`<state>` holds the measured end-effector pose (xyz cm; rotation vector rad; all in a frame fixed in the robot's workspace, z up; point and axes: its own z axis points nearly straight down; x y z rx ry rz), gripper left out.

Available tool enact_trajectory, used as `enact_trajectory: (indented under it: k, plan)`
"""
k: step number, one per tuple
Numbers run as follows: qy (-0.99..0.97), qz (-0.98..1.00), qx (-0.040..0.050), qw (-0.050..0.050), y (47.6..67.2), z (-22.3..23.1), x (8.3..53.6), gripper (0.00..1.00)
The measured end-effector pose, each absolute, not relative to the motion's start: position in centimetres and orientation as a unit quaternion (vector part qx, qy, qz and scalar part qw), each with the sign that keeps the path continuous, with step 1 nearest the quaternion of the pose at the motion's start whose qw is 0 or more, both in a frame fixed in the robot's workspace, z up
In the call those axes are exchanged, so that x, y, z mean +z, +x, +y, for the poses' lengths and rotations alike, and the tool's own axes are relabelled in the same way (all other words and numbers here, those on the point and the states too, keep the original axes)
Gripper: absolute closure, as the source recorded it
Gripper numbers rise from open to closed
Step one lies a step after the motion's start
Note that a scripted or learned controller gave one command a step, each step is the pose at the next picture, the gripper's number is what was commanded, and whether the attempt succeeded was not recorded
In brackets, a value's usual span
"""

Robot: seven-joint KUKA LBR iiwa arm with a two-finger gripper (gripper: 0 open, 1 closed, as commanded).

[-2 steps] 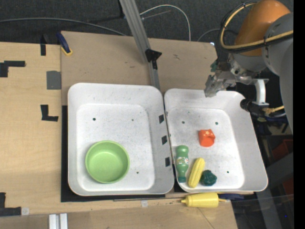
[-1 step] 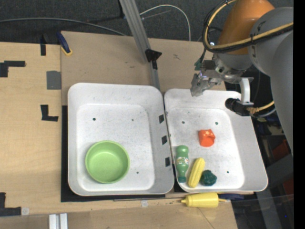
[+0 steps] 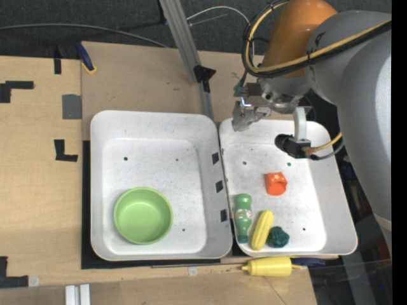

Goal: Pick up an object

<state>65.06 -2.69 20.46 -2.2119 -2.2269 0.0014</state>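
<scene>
Left bin (image 3: pixel 102 170), shallow white plastic: holds one round light-green plastic bowl (image 3: pixel 143 215) near its front-left corner, sitting upright, well apart from everything else. Looks light and rigid, but the wide rim would only take a pinch on its wall. Right bin (image 3: pixel 331 234), same make: a cluster at the front-left corner. A small green bottle-shaped toy (image 3: pixel 242 211) lies along the dividing wall; just beside it, touching or nearly so, a yellow banana-shaped toy (image 3: pixel 261 229) lies at a slant; a dark green lumpy toy (image 3: pixel 278 237) sits against the banana's lower end. These three crowd one another, so fingers would have little room between them. Mid-bin and standing alone is a small orange-red blocky toy (image 3: pixel 275 183), probably light, hard plastic, likely smooth; best candidate in my judgement, taken across its narrower sides from straight above. Outside the bins, on the bench front edge, lies a yellow squeeze-bottle-shaped object (image 3: pixel 269 267). The gripper (image 3: pixel 243 116) hangs over the right bin's back-left corner, well apart from every toy, with nothing visible in it; whether it is parted or closed cannot be told at this angle.
</scene>
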Motion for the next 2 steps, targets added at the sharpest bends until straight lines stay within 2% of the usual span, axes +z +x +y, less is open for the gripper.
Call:
enact_trajectory:
  k: [1,2]
  plan:
    - [-0.705,-0.71,-0.0006,0.001,64.6,2.6,22.0,1.0]
    - [-0.704,-0.71,0.0001,0.001,63.2,8.1,22.8,1.0]
